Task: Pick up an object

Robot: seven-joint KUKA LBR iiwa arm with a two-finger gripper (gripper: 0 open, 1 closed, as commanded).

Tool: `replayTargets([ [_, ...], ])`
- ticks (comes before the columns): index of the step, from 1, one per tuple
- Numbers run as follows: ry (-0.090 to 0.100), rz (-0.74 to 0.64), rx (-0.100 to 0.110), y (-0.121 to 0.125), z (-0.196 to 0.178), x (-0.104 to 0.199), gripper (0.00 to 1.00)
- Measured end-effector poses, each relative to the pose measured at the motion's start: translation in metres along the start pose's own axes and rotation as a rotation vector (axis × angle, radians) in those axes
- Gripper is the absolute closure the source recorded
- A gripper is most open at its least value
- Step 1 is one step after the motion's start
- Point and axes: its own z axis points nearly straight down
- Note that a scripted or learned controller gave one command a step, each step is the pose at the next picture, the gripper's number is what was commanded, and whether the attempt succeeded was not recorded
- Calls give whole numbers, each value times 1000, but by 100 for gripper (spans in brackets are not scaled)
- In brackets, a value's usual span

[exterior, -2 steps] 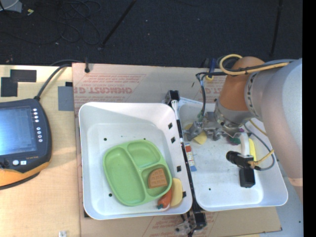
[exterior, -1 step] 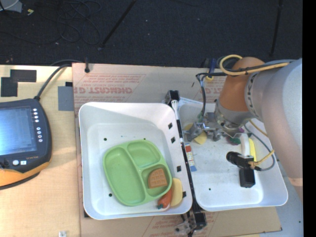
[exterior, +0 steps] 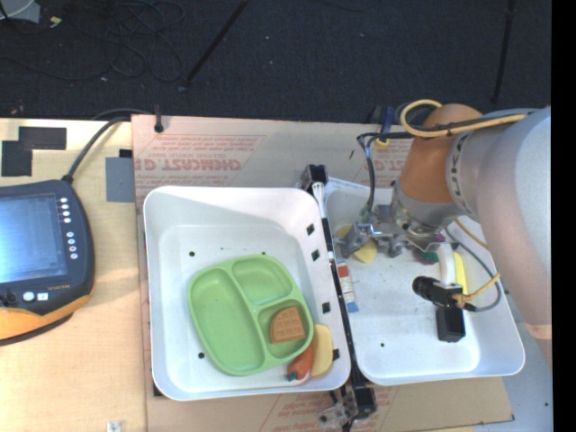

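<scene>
Cardboard (exterior: pixel 207 156) covers your tabletop (exterior: pixel 99 349), dark cabled floor (exterior: pixel 315 52) beyond. In the right bin (exterior: pixel 405 349) your gripper (exterior: pixel 385 238) hangs low, a yellow piece (exterior: pixel 364 254) just beside it; whether the gripper is spread or closed, you cannot tell.

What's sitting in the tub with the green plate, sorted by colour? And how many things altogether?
Green: 1, the divided plate
Brown: 1, a biscuit-like piece in the plate's small compartment
Orange: 1, a carrot-like piece at the plate's edge
Yellow: 1, a curved piece next to the orange one
Total: 4
</scene>
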Motion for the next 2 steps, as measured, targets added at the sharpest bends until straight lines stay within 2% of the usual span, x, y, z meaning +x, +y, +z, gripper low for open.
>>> replayTargets([
  [2,0,0,0,0,0,0,0],
])
